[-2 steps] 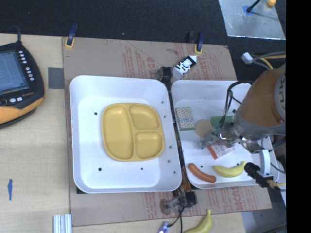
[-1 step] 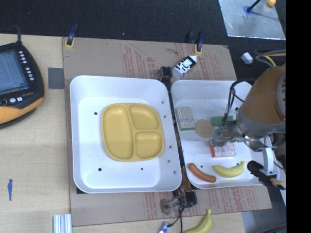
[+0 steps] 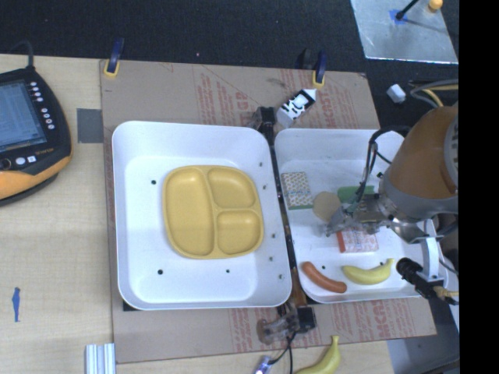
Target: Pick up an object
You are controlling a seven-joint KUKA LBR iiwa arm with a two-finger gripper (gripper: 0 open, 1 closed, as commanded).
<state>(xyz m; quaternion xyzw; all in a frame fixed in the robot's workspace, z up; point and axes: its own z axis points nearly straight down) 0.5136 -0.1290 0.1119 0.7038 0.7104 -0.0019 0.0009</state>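
Observation:
The right bin (image 3: 312, 150) holds several small objects. A speckled pad (image 3: 296, 189) lies at its left, with a round tan piece (image 3: 325, 204) and a green item (image 3: 348, 195) beside it. A red-and-white packet (image 3: 359, 242) lies in the middle. A sausage (image 3: 323, 277) and a yellow banana (image 3: 368, 273) sit along the front wall. My gripper (image 3: 345, 219) is low in this bin, just right of the tan piece and above the packet. The arm's orange band (image 3: 421, 162) hides the bin's right side.
The left bin (image 3: 132, 232) holds a yellow divided plate (image 3: 212, 210). A teach pendant (image 3: 27, 131) rests on the bench at far left. A second banana (image 3: 327, 357) lies outside the bins at the front, near some cables (image 3: 284, 329).

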